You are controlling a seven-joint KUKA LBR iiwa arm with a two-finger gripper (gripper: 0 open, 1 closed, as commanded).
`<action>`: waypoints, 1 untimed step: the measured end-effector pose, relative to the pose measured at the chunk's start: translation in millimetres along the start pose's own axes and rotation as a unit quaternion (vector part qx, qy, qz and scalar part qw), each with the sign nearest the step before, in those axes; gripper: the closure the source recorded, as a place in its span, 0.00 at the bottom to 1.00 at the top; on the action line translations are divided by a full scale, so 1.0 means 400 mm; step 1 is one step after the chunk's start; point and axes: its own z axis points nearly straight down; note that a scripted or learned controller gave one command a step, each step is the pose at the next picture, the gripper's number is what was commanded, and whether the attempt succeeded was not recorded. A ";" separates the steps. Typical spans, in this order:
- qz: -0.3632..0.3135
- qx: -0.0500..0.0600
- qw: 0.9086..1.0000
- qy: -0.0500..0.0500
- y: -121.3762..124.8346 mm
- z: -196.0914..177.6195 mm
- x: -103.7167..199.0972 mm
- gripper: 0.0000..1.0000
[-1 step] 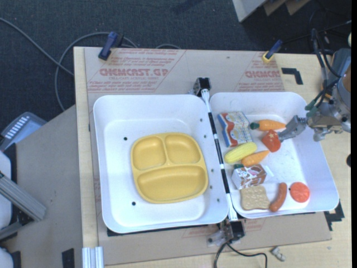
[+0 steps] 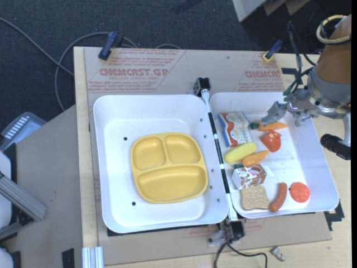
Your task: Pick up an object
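The right bin (image 2: 326,172) holds several toy foods. A small orange carrot (image 2: 271,126) lies at the back, with a red piece (image 2: 271,141) just below it. A white and red packet (image 2: 235,126), a yellow corn cob (image 2: 241,151), an orange carrot (image 2: 255,157), a wrapped snack (image 2: 250,175), a bread slice (image 2: 254,197), a sausage (image 2: 278,197) and a red tomato (image 2: 299,192) are spread over the rest. My gripper (image 2: 287,115) hangs over the bin's back right, just above the small carrot. Its fingers stand apart with nothing between them.
The left bin (image 2: 111,149) holds a yellow divided plate (image 2: 168,167). A black clamp (image 2: 202,86) sits at the back where the two bins meet. The arm's grey body and orange band (image 2: 334,66) stand over the bench's right rear corner.
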 end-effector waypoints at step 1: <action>0.001 0.002 1.000 0.001 0.002 0.220 -0.089 0.00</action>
